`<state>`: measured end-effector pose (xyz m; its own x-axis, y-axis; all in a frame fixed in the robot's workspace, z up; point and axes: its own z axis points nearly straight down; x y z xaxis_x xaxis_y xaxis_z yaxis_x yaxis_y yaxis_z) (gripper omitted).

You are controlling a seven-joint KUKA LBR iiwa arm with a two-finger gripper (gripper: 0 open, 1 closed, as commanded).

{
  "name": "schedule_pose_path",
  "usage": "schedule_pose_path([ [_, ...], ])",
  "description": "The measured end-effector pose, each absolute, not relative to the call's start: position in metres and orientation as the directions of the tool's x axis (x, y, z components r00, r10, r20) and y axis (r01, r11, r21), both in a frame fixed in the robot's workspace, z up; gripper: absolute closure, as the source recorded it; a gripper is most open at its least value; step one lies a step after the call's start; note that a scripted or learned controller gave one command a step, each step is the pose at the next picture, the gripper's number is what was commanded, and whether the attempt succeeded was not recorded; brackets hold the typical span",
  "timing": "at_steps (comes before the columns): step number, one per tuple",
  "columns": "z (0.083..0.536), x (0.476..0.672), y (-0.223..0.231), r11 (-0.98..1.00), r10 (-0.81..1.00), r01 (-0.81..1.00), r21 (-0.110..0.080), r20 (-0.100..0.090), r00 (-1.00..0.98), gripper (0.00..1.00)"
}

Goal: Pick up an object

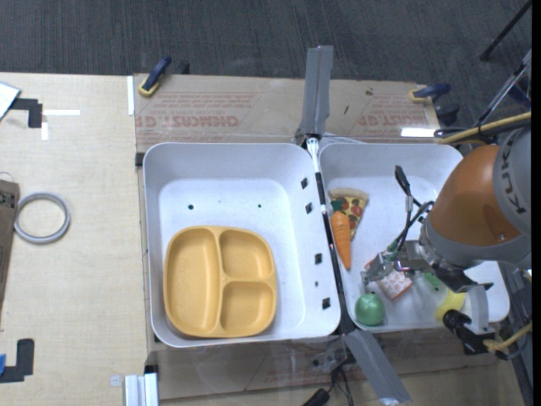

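In the right-hand shallow white bin (448, 155) you have the pickable toys gathered along the left and near side: a slice-shaped toy pizza (350, 205), an orange plastic carrot (341, 235) beside the wall, and a round green ball-like fruit (369, 309) at the near corner. The grey arm's gripper (393, 271) hangs low just above a small red-and-white packet (395, 285), probably lined up for it. Whether the fingers are released or clenched, you cannot tell; clutter hides them. The yellow three-compartment plastic tray (221, 281) sits in the left-hand white bin (228, 163), clear of the reach.

Gripper (390, 271) fingers (amid clutter) indistinct
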<state>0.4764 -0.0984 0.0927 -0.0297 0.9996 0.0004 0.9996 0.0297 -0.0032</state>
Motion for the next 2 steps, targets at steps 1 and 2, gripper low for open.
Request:
schedule_pose_path([
  [1, 0.101, 0.476, -0.099, 0.025, 1.000, 1.000, -0.005, 0.000, -0.025, 1.00],
  [2, 0.211, 0.512, -0.101, -0.113, 0.994, 0.994, -0.003, -0.002, 0.113, 1.00],
])
